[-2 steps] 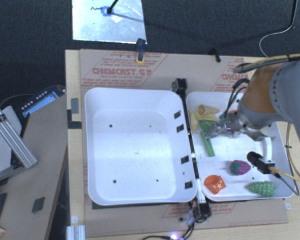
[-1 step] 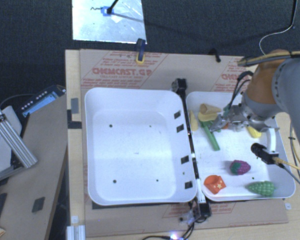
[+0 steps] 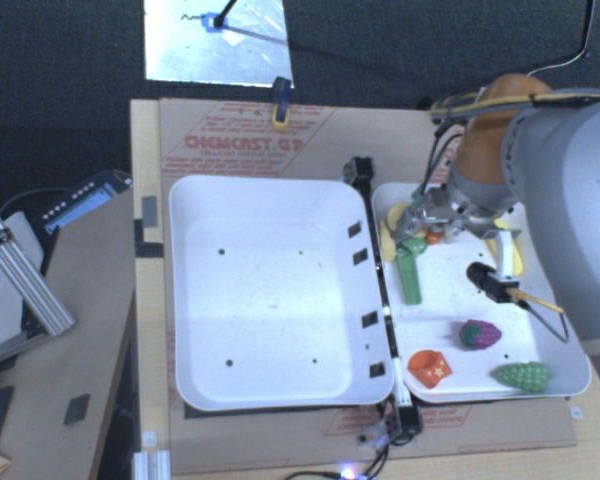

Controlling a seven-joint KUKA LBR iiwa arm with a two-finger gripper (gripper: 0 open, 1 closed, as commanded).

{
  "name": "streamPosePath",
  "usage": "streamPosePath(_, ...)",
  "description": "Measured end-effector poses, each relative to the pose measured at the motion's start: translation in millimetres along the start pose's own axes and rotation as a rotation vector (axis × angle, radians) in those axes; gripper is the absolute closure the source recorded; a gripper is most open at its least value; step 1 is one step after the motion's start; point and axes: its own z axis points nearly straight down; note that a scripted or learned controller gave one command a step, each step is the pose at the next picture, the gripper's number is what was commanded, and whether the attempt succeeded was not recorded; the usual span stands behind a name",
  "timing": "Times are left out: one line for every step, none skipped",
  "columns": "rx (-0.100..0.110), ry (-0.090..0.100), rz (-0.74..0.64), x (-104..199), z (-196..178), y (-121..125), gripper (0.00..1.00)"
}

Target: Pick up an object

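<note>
The gripper [image 3: 420,230] hangs low over the green block [image 3: 410,273] at the right bin's [image 3: 570,373] ten o'clock; its grip can't be judged. Likely the reach step; next it must close squarely, then lift.

In the right white bin [image 3: 576,368] I see a green stick [image 3: 410,276], a purple-and-green piece [image 3: 479,334], an orange block [image 3: 429,368] and a bumpy light-green piece [image 3: 521,375].

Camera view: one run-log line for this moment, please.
pincer low in right bin | over green stick | nothing seen held | left bin
</note>
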Motion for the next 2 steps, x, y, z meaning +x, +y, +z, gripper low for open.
streamPosePath(0.002, 0.007, 0.001, -1, -12, 0, 1.00)
streamPosePath(-0.003, 0.011, 0.002, 3, -48, 24, 1.00)
